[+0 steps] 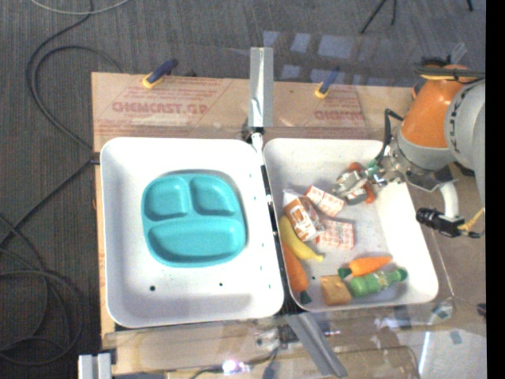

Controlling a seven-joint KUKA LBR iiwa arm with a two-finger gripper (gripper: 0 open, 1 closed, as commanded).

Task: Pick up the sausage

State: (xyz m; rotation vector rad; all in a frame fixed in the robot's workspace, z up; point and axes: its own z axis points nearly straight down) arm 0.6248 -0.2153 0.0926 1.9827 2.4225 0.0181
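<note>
Green bottle (377, 281) lies along the near wall of the right bin (422, 243), with a carrot (369, 264) touching it on the far side and a small brown block (334, 291) at its left end. Left of the bottle, by the wall between the bins, an orange-brown sausage (295, 271) lies lengthwise, just under the banana (296, 240); both seem to have slid against that wall, which would leave little room for a grasp from that side. Farther from the bottle, printed packets (319, 214) sit loosely heaped mid-bin. The tool (359, 181) hangs over the bin's far part, well apart from the sausage, above a small silvery, red-tipped object; whether it is open or gripping anything I cannot tell. The left bin (118, 235) holds a teal divided plate (194, 218), likely there as a drop-off spot. The desk (205, 105) under both bins is bare board.
</note>
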